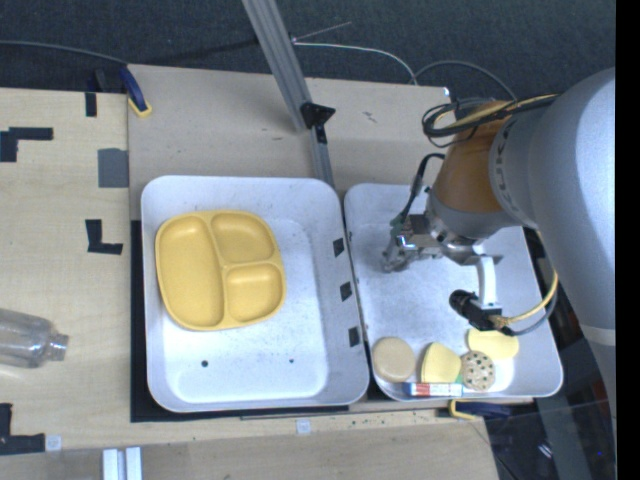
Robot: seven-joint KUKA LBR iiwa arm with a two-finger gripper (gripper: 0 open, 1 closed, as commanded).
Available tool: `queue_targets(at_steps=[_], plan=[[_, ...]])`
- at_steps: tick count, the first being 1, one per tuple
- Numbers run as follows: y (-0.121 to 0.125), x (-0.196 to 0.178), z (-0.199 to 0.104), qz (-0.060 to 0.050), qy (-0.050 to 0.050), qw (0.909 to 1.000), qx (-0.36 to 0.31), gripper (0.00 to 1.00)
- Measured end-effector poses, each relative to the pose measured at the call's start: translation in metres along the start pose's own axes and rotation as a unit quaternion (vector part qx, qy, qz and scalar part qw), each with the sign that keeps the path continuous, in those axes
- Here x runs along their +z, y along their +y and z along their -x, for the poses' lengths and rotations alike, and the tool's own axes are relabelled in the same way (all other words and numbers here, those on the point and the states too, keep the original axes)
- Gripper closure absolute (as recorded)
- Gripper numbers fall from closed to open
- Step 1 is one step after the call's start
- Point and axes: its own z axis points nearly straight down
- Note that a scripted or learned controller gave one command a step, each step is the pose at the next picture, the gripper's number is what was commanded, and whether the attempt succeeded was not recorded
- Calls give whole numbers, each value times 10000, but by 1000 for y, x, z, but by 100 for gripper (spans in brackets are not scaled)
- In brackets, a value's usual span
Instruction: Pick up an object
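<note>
Several toy food pieces lie along the near edge of the right bin [420, 303]: a tan round bun [393, 359], a yellow and white wedge [438, 364], a chocolate-chip cookie [479, 371] and a pale yellow piece [492, 344]. A thin red and white stick [438, 390] lies against the bin's front wall. My gripper [395, 256] hangs low over the bare upper-left part of the right bin, well apart from the food pieces. Nothing shows under or beside it.
The left bin [250, 363] holds a yellow divided plate [220, 268] in its upper left. A slanted metal pole [275, 43] ends above the wall between the bins. A clear plastic bottle [25, 338] lies on the bench at far left.
</note>
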Motion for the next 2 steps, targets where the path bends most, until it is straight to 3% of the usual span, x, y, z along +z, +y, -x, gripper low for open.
queue_targets(at_steps=[2], plan=[[-29,-1,14,14,2,10000,6,100]])
